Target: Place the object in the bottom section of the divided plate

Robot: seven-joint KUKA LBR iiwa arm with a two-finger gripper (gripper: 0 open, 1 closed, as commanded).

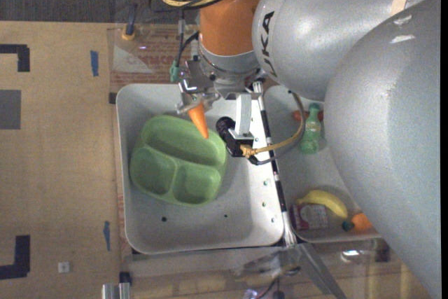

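2 white bins sit side by side on the bench. in the camera view, the left bin (pixel 140 220) holds a green divided plate (pixel 178 161) with 3 sections. the gripper (pixel 190 103) hangs over the plate's upper rim, fingers pinched on an orange carrot (pixel 199 121) whose tip points down toward the plate. the right bin (pixel 329 234) holds a green bottle (pixel 311 129), a banana (pixel 325 202) and a red packet (pixel 313 217).
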